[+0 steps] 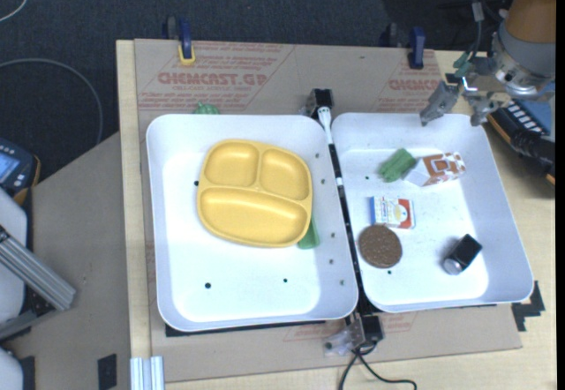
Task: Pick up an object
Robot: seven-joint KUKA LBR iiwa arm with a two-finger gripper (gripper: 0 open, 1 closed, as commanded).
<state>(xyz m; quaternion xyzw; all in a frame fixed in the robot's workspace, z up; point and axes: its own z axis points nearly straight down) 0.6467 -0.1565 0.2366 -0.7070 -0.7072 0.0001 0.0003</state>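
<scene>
Hovering above the far rim of the right bin [508, 203], the gripper [459, 101] is seen with jaws open and empty, so a descent there may hit the rim, while the green block [397, 164] lies apart inside, close to the carton [441, 168].

red print "chemcast gp" on the brown board [221, 78] behind the left bin, repeated at its right end, partly cut off. small red-white-blue packet [391, 211] and red-white carton [440, 167] carry print, too small to read.
</scene>
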